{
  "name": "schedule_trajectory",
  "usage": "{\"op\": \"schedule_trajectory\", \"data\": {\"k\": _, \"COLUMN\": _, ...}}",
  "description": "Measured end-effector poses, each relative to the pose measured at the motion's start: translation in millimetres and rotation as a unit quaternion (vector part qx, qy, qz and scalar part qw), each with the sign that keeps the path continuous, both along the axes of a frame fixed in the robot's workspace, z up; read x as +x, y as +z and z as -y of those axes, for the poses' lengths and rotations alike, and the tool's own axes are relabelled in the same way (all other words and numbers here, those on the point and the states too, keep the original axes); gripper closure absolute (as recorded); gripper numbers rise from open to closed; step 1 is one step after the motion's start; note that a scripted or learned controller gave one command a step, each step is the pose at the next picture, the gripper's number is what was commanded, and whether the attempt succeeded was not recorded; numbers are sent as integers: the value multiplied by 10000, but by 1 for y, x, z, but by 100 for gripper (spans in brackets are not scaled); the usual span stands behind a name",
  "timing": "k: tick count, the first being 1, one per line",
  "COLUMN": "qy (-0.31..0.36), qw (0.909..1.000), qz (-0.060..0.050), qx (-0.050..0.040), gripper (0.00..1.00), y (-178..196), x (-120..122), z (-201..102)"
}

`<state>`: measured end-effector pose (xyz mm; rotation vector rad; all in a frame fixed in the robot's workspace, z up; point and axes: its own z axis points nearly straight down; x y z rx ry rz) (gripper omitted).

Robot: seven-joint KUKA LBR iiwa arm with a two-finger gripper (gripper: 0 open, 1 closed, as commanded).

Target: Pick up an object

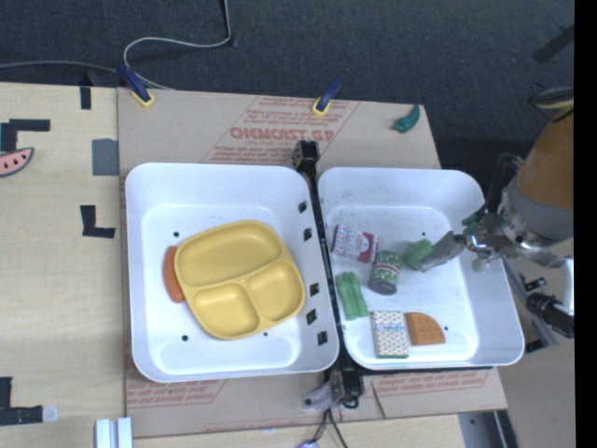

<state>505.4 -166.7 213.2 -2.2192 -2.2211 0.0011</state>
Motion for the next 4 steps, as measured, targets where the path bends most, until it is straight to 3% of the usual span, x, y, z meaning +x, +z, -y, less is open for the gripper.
{"op": "schedule_trajectory", "data": {"k": 1, "qy": -2, "qw": 10000, "qz": 50, "qx": -14, "gripper": 0, "y": -118, "x": 80, "z": -26}}
{"op": "schedule_trajectory", "data": {"k": 2, "qy": 4, "qw": 10000, "qz": 44, "qx": 0, "gripper": 100, "y": -109, "x": 80, "z": -28}}
{"op": "schedule_trajectory", "data": {"k": 3, "qy": 6, "qw": 10000, "qz": 5, "qx": 0, "gripper": 100, "y": -1, "x": -13, "z": -87}}
{"op": "schedule_trajectory", "data": {"k": 4, "qy": 8, "qw": 10000, "qz": 6, "qx": -1, "gripper": 100, "y": 38, "x": -21, "z": -134}}
